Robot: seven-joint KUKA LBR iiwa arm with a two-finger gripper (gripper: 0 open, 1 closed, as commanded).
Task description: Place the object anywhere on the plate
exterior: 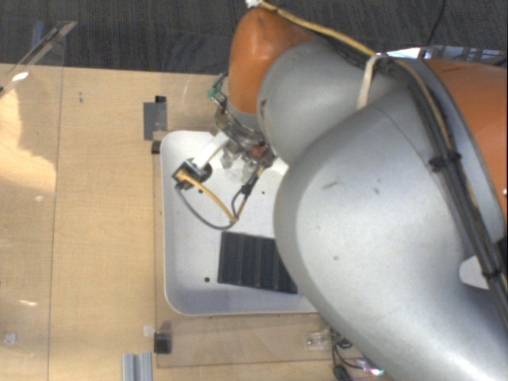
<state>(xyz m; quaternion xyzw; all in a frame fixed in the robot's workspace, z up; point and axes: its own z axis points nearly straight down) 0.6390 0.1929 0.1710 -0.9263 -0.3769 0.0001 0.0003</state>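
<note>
The big grey arm [373, 228] comes in from the right and fills most of that side, its rounded, smooth shell slanting up and left toward the orange band [254, 54] above the wrist. A pale cable [317, 30] runs along the top of the arm, tied on near the elbow. Below the orange band the wrist points down into the upper part of a white bin [186, 284], where the hand [238, 157] sits among small metal parts and fittings. How far the hand is open cannot be told, as the wrist and arm hide its working end, and nothing can be seen held in it.

A small black and white fitting [190, 171] juts out to the left of the hand over the bin floor, and a thin wire [210, 209], yellow in part and dark in part, loops down from it and curves back up toward the hand.

The bin is shallow, glossy white plastic with rounded corners, resting on a light wooden tabletop [87, 236]. Inside it, toward the near side, lies a flat black ribbed mat [250, 262], rectangular, partly covered by the arm on its right. The object to be placed and the plate cannot be made out.

Small dark brackets [157, 116] sit on the tabletop by the bin's corners.
</note>
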